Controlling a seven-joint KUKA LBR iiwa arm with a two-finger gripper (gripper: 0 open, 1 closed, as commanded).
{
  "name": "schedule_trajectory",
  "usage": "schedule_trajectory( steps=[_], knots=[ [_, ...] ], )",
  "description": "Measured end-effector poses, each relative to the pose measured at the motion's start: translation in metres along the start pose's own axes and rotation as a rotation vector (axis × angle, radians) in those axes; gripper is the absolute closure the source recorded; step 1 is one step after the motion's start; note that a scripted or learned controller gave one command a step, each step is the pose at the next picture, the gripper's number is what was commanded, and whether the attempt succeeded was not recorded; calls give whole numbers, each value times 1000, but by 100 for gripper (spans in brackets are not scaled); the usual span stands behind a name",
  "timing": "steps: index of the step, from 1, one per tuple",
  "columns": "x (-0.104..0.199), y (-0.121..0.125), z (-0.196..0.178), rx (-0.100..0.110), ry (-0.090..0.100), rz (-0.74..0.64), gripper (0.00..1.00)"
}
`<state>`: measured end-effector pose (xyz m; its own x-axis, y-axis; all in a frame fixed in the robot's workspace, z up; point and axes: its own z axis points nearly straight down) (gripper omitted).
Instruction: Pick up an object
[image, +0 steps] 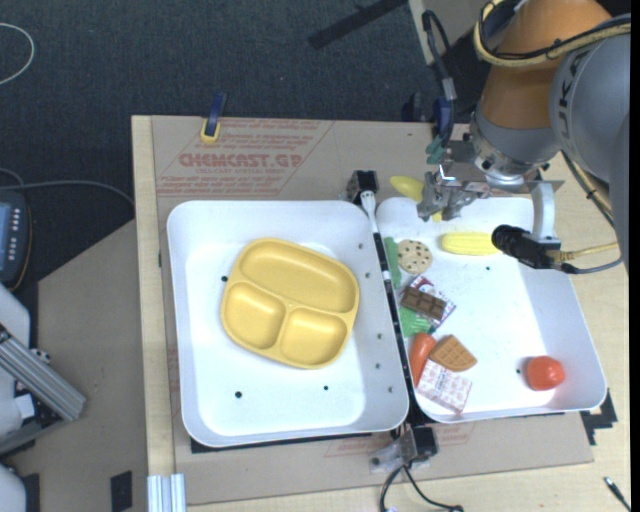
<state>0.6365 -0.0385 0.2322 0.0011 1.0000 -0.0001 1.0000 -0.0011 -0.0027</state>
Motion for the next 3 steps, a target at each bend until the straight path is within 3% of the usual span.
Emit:
schedule_trajectory(
  steps=[1,2,3],
  knots=[
    [-12,13,10,-5,-2,0,100],
    [5,12,11,-2,0,-3,100],
    [-5,15,0,-7,-1,0,100]
  ],
)
